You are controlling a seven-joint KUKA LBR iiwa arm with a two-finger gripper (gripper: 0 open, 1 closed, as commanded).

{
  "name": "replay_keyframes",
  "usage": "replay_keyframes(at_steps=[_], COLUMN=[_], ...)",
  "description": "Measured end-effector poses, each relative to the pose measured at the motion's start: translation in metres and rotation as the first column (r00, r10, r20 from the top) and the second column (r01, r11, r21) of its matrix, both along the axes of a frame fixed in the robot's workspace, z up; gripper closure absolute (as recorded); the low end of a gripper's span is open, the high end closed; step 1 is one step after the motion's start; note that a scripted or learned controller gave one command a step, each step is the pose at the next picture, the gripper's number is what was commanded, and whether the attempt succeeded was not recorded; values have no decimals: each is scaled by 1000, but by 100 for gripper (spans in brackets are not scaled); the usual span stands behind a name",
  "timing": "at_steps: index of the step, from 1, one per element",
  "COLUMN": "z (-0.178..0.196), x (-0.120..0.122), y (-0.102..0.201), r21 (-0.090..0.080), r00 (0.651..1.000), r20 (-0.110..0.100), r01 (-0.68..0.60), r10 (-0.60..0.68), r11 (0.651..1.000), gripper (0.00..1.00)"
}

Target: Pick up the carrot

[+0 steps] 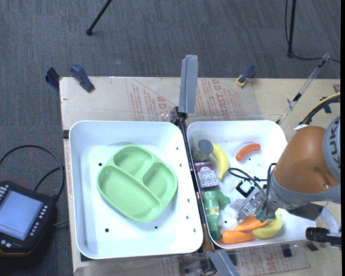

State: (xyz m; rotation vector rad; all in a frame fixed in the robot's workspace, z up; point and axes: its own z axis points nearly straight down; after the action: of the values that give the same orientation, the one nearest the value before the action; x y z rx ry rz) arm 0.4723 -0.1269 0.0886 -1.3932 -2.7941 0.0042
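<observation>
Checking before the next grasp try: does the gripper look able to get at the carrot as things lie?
Probably yes. The gripper hangs right over the carrot in the right bin, and nothing lies on top of it. The yellow banana sits close beside it and might get caught too.

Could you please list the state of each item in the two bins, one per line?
Orange carrot: lying flat in the right bin, gripper right above it.
Orange sausage-shaped toy: lying loose near the far wall.
Yellow banana: lying flat.
Green bottle: on its side.
Dark red bottle: on its side.
Green divided plate: right side up in the left bin.
</observation>
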Motion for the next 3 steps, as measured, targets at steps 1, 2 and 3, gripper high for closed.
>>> replay_keyframes(at_steps=[1, 2, 3], z=[95, 181, 156], x=[10, 4, 3], y=[106, 74, 37], r21=[-6, -9, -6], r00=[1000, 984, 997], r20=[9, 9, 8], r01=[29, 176, 78], r10=[-29, -175, -78], r11=[1000, 984, 997], gripper=[100, 100, 100])
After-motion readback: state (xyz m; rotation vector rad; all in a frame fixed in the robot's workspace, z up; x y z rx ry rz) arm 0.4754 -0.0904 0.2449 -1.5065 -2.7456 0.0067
